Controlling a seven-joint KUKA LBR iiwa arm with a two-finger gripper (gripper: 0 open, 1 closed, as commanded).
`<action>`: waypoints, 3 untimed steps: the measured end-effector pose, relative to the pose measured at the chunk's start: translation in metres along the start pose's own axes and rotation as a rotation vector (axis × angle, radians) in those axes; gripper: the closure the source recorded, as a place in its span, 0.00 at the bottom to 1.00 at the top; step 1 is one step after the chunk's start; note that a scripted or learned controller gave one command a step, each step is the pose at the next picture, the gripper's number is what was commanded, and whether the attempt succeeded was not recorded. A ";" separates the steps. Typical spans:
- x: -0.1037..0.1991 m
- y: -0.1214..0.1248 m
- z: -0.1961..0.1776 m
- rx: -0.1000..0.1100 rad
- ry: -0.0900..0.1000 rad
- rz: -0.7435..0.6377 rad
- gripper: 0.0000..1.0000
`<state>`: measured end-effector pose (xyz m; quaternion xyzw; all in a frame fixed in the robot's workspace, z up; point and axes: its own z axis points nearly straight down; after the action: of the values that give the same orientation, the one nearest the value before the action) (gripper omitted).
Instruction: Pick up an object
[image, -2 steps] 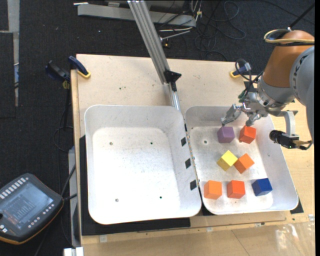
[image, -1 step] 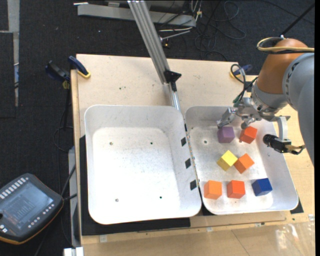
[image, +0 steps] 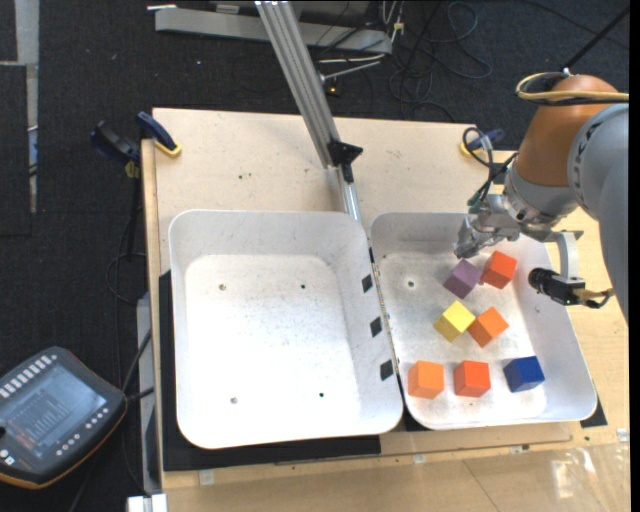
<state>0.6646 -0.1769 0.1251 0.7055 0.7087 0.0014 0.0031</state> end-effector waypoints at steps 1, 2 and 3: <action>0.001 -0.003 -0.045 0.000 0.000 0.002 1.00; 0.001 -0.002 -0.089 0.000 0.000 0.002 1.00; 0.062 -0.015 -0.088 0.006 0.004 -0.004 1.00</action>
<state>0.6488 -0.1150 0.2133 0.7042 0.7100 0.0007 -0.0007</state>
